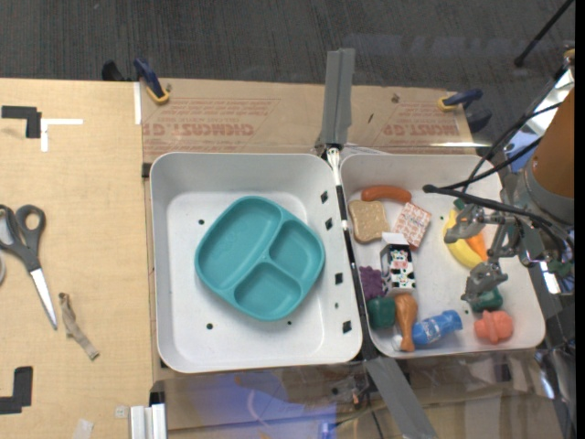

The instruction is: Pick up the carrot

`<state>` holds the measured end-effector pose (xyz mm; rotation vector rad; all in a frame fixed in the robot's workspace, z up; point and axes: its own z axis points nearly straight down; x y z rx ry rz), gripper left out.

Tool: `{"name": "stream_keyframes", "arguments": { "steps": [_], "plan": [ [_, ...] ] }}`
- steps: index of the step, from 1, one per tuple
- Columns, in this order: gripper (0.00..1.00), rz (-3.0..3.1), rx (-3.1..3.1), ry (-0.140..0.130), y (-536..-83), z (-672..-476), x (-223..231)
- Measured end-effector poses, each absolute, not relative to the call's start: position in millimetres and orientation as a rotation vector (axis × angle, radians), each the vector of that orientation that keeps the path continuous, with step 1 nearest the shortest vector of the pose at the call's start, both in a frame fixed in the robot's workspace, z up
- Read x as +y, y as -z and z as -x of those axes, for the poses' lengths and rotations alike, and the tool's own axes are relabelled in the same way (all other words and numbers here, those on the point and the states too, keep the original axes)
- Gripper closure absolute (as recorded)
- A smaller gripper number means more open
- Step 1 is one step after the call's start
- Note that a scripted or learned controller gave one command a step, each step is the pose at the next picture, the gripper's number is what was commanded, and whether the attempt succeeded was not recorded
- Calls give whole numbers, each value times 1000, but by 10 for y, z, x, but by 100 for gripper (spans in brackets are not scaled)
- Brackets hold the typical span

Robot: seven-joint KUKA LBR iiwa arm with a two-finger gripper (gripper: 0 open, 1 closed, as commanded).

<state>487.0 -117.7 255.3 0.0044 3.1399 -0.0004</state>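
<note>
On the far left, scissors (29, 245) lie on the bare bench, well apart from the work. The left bin (169, 167) holds a teal divided plate (260, 259), probably set there as a place to drop things. The right bin (430, 165) is crowded with toy food: a slice of bread (367, 219), a small milk carton (398, 265), a blue bottle (439, 327), a banana (459, 251).

We take the carrot (476, 244) to be the short orange piece touching the banana's right side, in the right half of that bin. It looks smooth and bright, and it is partly covered from above. The green bit lower down may be its top, but we cannot be sure.

The gripper (482, 262) hangs directly over it, likely lined up for a grasp. We cannot tell whether it is open or closed, nor whether it has the carrot.
</note>
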Motion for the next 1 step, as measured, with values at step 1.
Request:
{"name": "stream_keyframes", "arguments": {
  "steps": [1],
  "plan": [
    [0, -199, 3133, 1, -3418, -5513, -1911]
  ]
}}
